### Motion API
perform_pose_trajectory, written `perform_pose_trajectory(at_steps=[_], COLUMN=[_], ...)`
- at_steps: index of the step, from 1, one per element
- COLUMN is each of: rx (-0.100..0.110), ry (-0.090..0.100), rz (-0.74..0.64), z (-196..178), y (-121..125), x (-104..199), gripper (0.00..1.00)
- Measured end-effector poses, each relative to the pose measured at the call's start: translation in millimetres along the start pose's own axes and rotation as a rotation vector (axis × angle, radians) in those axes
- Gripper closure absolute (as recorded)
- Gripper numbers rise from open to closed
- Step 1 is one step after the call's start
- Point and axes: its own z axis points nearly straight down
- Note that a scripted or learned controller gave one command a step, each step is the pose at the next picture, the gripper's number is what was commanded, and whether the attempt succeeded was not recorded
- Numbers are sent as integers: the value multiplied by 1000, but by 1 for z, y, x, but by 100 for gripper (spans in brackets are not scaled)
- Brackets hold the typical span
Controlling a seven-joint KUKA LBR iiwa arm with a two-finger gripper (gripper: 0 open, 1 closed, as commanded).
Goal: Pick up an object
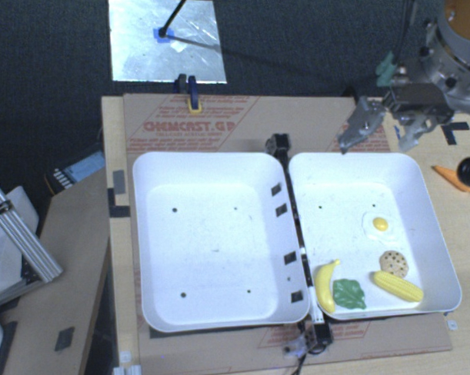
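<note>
I log the gripper [387, 131] above the right bin's [338, 165] twelve o'clock rim, fingers [361, 130] apart, nothing between them. Candidate stock at the bin's six o'clock: fried egg [379, 225], cookie [393, 263], corn cob [398, 286], banana [325, 286], green leaf [349, 293]. Nothing picked; approach, grasp and lift all remain.

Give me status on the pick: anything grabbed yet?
Done: nothing lifted. Fried egg, cookie, corn, banana and green leaf all lie in the right bin. In hand: gripper open above the bin's far edge, holding nothing. Left: descend, grasp, lift.
</note>
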Motion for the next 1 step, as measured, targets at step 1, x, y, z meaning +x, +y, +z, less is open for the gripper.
perform_pose_trajectory(at_steps=[1], rx=[17], ry=[-3], rz=[2], z=[163], y=[1], x=[27], gripper=[0])
